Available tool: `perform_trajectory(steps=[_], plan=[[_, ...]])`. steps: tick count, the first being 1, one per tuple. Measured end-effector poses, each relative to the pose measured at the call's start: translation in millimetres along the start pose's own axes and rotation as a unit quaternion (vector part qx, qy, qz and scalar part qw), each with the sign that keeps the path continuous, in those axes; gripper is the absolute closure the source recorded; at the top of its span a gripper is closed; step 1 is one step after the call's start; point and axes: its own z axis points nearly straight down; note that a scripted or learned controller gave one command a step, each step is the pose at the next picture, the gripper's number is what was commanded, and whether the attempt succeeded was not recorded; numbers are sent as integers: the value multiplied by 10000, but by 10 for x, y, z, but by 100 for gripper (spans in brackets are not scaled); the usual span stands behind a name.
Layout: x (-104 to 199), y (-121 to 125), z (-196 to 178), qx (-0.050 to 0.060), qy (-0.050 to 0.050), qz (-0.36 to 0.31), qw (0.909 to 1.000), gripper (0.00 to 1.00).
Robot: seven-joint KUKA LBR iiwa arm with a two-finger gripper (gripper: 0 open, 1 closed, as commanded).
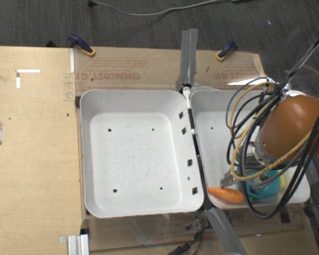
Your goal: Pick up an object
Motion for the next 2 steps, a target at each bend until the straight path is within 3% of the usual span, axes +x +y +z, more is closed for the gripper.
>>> perform_trajectory(steps=[1,2], plan=[[-13,14,17,-19,-25,-1614,9869,0],[-117,7,-5,29,-17,-2658,9640,0]])
